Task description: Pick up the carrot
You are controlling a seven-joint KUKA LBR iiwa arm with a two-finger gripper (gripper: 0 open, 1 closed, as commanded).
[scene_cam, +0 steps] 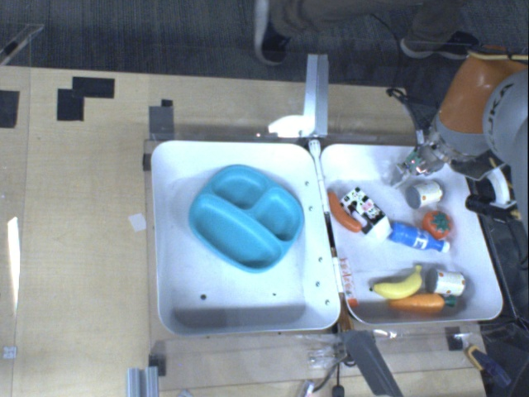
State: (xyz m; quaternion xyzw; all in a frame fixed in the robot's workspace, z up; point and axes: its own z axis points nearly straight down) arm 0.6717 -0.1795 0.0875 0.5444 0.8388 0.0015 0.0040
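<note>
Carrot not yet picked up; the whole grasp is left to do.

The carrot (419,303) lies at the right bin's (488,259) six o'clock edge, beside a banana (397,286). The jaws (416,162) hang at twelve o'clock, well apart; whether wide or narrow cannot be told.

An orange carrot (417,303) and a yellow banana (397,287) are seen in a white bin (488,292). A blue plate (245,215) is seen too. A black-and-white spotted box (361,205) is seen by a blue bottle (417,236).
</note>
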